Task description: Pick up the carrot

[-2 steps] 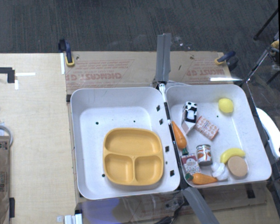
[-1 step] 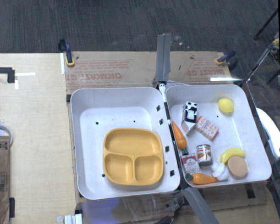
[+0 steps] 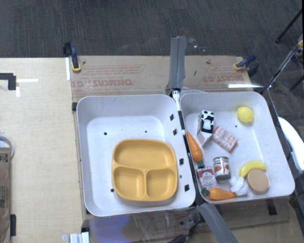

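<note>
Carrot [image 3: 194,146] lies against the left wall of the right bin [image 3: 271,114], with a second carrot [image 3: 221,193] at the front wall, so selecting the wrong target or fouling the wall is a risk; state of the jaws cannot be determined.

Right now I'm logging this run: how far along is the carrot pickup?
Nothing looks done yet. One carrot lies by the right bin's left wall, and a second carrot lies at its front edge beside the small can. Nothing is in hand; the whole approach, grasp and lift remain.
</note>
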